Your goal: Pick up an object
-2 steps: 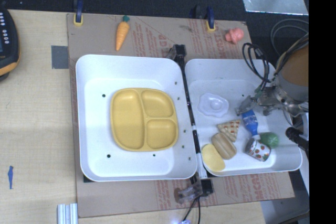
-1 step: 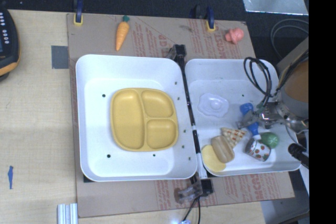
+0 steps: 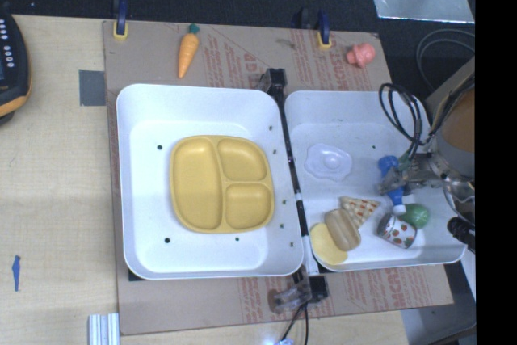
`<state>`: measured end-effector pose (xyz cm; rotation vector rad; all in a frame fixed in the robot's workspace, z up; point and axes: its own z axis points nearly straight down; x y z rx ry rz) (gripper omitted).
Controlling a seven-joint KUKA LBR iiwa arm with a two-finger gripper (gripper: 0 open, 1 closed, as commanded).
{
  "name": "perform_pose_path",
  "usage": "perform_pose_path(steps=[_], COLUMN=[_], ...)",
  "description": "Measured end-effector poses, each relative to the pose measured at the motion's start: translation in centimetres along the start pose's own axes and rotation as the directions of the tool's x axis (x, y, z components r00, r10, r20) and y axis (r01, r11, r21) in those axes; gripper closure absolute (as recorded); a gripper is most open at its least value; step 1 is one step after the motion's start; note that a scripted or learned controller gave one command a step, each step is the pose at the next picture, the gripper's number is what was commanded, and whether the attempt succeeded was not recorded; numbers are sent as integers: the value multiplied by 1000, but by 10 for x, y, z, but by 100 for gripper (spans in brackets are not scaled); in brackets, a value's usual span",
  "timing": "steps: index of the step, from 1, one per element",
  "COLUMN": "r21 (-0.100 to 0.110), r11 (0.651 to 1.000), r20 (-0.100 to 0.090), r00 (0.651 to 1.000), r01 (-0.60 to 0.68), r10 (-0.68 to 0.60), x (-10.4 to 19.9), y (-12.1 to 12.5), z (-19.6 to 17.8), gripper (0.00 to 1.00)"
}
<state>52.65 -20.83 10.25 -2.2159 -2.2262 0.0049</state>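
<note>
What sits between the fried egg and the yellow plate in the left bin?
In the camera view, bare bin floor, then the two bins' adjoining rims, lie between the egg and the plate.

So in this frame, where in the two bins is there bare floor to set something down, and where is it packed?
Free: the left bin, in a ring around the yellow divided plate, and the right bin's far strip beyond the fried egg. Crowded: its near edge, where bread, pizza slice, a spotted toy and a green piece cluster beside the gripper.
</note>
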Motion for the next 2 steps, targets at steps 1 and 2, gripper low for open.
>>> perform_pose_path(steps=[1,2], r21=[-4,-8], r11=[1000,1000], r20=[-2,-5], r00=[1000,1000], r01=[6,8], r10=[-6,-8], x=[43,130], y=[58,46], z=[11,-96], gripper=[100,100])
